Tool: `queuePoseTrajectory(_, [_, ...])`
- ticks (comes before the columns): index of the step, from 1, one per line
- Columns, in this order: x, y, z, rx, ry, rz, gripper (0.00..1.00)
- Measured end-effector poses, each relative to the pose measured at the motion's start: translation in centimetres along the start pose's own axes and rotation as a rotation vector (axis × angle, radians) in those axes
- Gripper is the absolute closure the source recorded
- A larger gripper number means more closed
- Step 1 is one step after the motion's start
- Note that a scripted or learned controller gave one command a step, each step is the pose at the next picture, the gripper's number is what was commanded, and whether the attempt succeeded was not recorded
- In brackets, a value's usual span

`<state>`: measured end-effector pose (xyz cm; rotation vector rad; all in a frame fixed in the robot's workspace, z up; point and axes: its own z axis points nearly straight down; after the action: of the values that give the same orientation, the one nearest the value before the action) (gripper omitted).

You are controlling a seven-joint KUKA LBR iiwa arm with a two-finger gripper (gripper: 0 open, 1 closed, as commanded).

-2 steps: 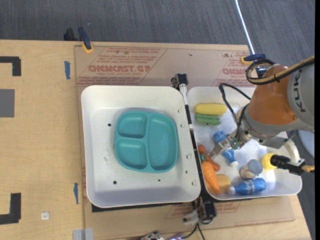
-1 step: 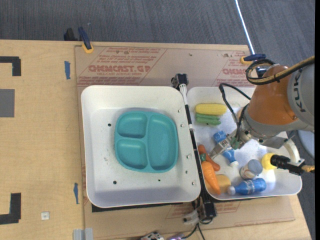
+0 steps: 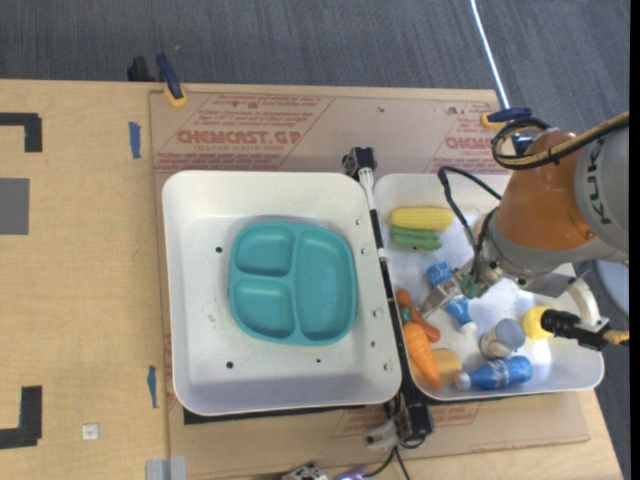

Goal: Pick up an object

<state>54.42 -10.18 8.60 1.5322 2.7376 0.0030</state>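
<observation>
With the gripper (image 3: 447, 291) low in the crowded right bin (image 3: 580, 373), its fingers apparently spread around nothing beside a small blue piece (image 3: 438, 272), it risks closing on air or nudging the orange carrot (image 3: 421, 355) aside.

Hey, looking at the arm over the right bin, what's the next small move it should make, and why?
Probably lower the tool a little toward the small blue object just beside it in the right bin. The tool hangs among the toys, and nothing shows between its fingers.
</observation>
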Motion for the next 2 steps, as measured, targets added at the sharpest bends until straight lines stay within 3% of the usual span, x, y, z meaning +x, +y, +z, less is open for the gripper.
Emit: queuePoseTrajectory(2, [0.00,0.00,0.00,0.000,0.000,0.000,0.00])
